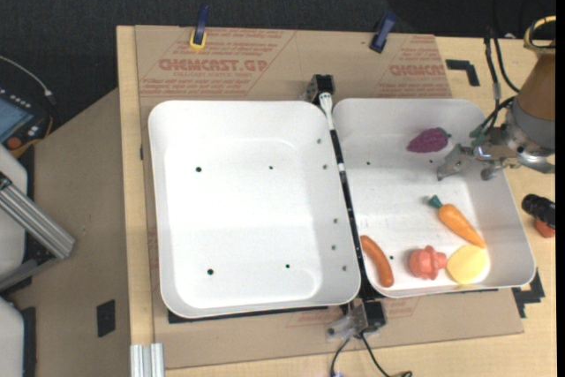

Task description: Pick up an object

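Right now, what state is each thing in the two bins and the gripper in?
Purple toy: lying loose in the right bin, near its far side, just left of the gripper.
Carrot: lying flat, slanted.
Sausage: lying flat by the bin's left wall.
Pink toy: resting beside the lemon.
Lemon: resting at the near right corner.
Gripper: low over the right bin, holding nothing that shows.

Right bin: purple grape bunch (428,139) lay near far wall | carrot (460,222) slanted mid-right | sausage (377,260), pink toy (426,262), yellow lemon (467,264) along near wall
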You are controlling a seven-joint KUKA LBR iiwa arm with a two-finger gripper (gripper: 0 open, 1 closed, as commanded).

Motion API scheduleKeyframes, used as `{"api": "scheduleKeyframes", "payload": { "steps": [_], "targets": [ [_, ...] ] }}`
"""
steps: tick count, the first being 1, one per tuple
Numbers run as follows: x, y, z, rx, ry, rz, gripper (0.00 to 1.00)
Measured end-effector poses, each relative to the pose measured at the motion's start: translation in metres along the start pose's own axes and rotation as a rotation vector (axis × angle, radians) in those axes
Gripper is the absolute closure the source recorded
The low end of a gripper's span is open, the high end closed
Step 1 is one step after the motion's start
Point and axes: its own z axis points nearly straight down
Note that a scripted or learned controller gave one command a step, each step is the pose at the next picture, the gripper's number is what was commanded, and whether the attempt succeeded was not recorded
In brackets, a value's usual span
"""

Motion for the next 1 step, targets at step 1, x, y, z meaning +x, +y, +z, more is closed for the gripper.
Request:
{"api": "scheduleKeyframes", "payload": {
  "steps": [1],
  "targets": [
    [0.0428, -0.0365, 0.0075, -0.003, 0.002, -0.006, 0.00]
  ]
}}
